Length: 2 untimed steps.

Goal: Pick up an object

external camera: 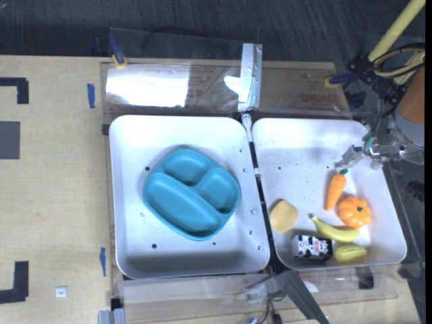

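Glossy ribbed pumpkin (354,211) touches tapered carrot (335,190) and curved banana (335,231).

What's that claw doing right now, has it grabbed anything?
Gripper: above the carrot in the right bin, nothing visibly held; open or closed cannot be told.

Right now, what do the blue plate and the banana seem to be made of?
The blue plate looks like moulded plastic: one even colour, rounded compartments, a soft sheen. The banana seems a plastic toy, smooth and evenly yellow; rubber is possible.
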Tool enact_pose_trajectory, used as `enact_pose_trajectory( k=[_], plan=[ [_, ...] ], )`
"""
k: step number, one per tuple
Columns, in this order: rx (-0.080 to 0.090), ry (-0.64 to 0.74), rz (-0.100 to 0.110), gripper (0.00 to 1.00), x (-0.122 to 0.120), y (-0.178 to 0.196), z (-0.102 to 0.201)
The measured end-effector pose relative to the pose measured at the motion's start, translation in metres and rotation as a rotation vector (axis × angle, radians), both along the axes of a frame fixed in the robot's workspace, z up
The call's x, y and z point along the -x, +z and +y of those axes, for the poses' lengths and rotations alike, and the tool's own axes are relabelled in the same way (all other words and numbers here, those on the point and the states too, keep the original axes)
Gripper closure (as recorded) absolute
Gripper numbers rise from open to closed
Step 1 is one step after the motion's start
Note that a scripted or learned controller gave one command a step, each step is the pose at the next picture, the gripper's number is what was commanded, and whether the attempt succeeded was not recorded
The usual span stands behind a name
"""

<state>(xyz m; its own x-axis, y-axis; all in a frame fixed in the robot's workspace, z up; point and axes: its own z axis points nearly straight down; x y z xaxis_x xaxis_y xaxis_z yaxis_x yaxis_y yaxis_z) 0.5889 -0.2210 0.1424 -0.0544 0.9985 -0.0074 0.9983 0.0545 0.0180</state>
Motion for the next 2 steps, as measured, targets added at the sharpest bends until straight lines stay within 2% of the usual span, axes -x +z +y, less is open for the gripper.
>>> enact_pose_trajectory(
  k=[1, 2],
  plan=[
    [0.005, 0.015, -0.018, 0.00, -0.0031, -0.0020, 0.0007],
    [0.009, 0.014, -0.026, 0.00, -0.0019, -0.0035, 0.0027]
  ],
)
